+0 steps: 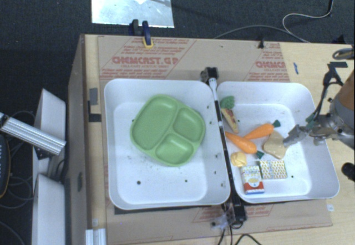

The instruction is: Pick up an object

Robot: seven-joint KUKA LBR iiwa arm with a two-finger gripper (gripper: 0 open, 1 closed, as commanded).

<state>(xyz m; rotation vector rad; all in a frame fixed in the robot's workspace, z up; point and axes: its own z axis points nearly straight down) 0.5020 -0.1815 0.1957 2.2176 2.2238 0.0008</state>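
Note:
The right bin [319,180] holds several toy foods. Two orange carrots [259,131] [241,142] lie near its middle, with a tan bread-like piece [273,146] just right of them. A small yellow item [238,158], a red and white carton [252,179] and a patterned packet [273,169] lie toward the front. A green-topped piece [228,102] and a beige stick [231,120] sit near the divider. My gripper [292,137] reaches in from the right, low over the bin, its tip at the right edge of the tan piece. Nothing visibly hangs from it.
The left bin [127,183] bears a green divided plate [168,129]. A black divider clamp [211,76] stands between the bins at the back. The arm's body [338,122] hangs over the right bin's right rim. Cardboard [166,58] lines the bench behind the bins.

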